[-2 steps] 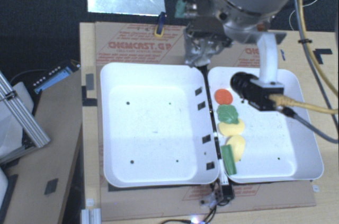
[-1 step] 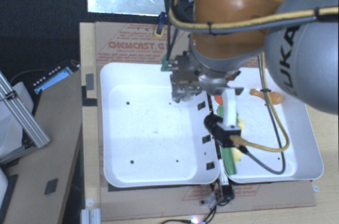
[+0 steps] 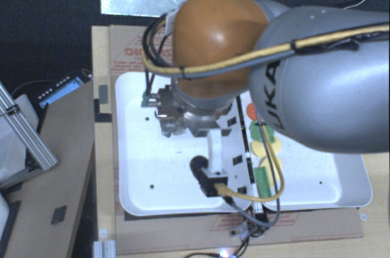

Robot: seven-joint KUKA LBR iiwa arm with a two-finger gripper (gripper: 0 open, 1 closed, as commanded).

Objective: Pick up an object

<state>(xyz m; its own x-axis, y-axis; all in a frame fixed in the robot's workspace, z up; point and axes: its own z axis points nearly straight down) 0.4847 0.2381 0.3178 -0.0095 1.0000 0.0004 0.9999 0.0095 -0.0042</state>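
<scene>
Gripper [image 3: 178, 118] is placed over the left bin [image 3: 140, 153] at frame centre, largely masked by the orange wrist band [image 3: 213, 37]; whether it is released or clenched cannot be told. No object is seen held. An orange piece [image 3: 251, 110], a yellow piece [image 3: 267, 144] and a green block [image 3: 262, 181] are grouped in the right bin [image 3: 332, 186], along its left wall. The pick is judged not yet done: grasp and lift remain.
</scene>
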